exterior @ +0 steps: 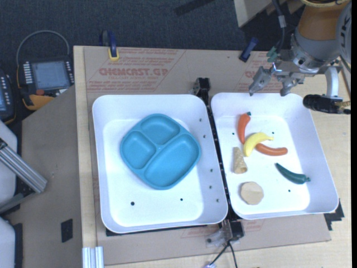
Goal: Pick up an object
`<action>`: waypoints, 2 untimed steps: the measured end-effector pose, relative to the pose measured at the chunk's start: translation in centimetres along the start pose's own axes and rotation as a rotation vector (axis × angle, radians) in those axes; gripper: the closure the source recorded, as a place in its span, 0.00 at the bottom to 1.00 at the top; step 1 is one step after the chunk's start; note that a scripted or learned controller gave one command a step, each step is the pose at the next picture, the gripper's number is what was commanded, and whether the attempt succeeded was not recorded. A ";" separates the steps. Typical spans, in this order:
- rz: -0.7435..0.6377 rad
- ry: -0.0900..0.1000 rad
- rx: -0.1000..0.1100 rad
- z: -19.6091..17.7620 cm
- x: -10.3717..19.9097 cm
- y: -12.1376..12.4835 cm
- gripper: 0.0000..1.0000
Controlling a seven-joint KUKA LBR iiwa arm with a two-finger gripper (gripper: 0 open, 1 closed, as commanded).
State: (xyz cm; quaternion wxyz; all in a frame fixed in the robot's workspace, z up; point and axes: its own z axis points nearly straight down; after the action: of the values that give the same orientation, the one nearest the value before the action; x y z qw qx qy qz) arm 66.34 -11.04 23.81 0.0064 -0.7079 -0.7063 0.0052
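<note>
Hovering spread and empty above the far rim of the right bin (318, 166), the pincer (274, 84) has grasped nothing yet, with the carrot (242, 127) and banana (256, 142) just below it, nearer the camera.

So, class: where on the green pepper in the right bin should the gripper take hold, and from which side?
Probably the green pepper's thick middle, coming straight down from above. It lies flat and apart from the other food, slanting across the right bin, so the gripper should close across its narrow width.
</note>
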 end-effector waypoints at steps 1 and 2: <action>-0.002 -0.002 -0.015 -0.9 0.0 0.2 0.00; -0.002 -0.001 -0.010 5.1 -0.1 -0.5 0.00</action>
State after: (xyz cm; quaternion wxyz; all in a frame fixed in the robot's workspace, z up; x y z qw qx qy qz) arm 65.78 -11.14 18.70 0.0026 -0.7072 -0.7070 0.0021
